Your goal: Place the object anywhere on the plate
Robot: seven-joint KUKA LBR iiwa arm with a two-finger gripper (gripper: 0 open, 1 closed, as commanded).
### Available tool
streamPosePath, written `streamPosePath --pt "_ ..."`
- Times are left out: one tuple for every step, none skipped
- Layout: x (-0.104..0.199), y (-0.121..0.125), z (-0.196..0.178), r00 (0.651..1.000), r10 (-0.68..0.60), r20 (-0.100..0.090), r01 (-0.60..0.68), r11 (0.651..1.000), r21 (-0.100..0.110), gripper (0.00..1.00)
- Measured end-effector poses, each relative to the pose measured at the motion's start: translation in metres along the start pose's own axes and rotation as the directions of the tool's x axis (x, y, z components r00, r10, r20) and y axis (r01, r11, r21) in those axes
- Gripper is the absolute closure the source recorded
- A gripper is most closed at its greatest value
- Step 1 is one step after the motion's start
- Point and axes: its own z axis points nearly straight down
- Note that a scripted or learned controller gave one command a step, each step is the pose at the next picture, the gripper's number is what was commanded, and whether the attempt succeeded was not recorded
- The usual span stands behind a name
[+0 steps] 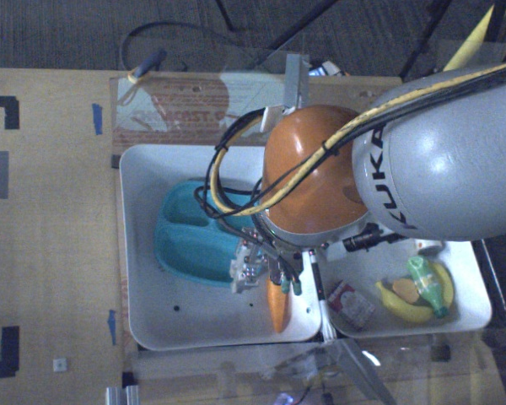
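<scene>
A teal plate [190, 236] with a divider lies in the left white bin [143, 226], toward its middle. An orange carrot [277, 309] points down the image by the bin's right wall, just right of the plate's lower edge and off the plate. My gripper [274, 278] hangs straight over the carrot's upper end, which runs in under it. The orange band and grey wrist hide the plate's right part and the top of the gripper. Whether the carrot is lifted or resting on the bin floor is unclear.
The right bin [476, 315] holds a yellow banana [401, 304], a green bottle [432, 283] lying across it, and a small clear packet [352, 304]. Yellow and black cables [215, 184] loop over the plate's upper edge. A bare strip of bin floor lies below the plate.
</scene>
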Motion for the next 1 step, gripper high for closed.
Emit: streamPosePath --pt "0.0043 0.039 0.0064 0.974 -0.225 0.004 0.225 0.974 -0.002 1.0"
